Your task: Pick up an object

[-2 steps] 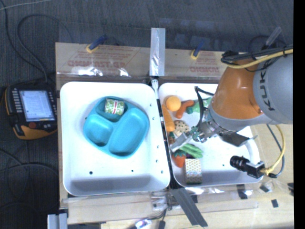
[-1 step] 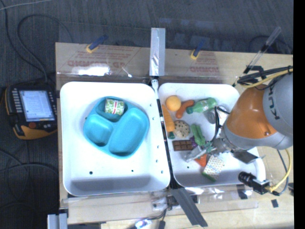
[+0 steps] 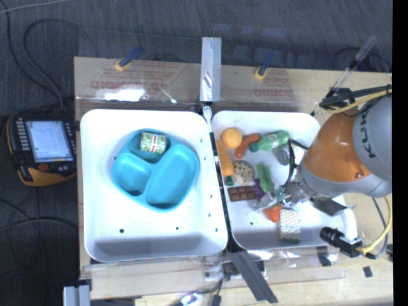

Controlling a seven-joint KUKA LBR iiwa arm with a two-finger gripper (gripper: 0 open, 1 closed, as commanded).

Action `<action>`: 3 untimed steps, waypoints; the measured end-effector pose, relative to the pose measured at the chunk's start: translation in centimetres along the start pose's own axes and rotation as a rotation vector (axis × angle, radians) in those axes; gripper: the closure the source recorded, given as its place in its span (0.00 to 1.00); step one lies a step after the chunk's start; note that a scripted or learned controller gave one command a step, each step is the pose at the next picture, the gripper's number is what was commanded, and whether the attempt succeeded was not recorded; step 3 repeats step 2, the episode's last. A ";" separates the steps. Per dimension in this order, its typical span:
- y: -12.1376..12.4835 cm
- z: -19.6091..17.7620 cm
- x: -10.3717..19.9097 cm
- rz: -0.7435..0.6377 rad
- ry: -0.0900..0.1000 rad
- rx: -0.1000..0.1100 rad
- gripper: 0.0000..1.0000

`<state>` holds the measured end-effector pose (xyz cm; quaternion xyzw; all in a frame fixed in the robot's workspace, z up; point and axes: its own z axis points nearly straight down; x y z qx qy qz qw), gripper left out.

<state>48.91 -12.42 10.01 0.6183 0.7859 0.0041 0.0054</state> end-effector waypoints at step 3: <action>8.5 -11.1 7.2 0.357 -0.002 0.017 1.00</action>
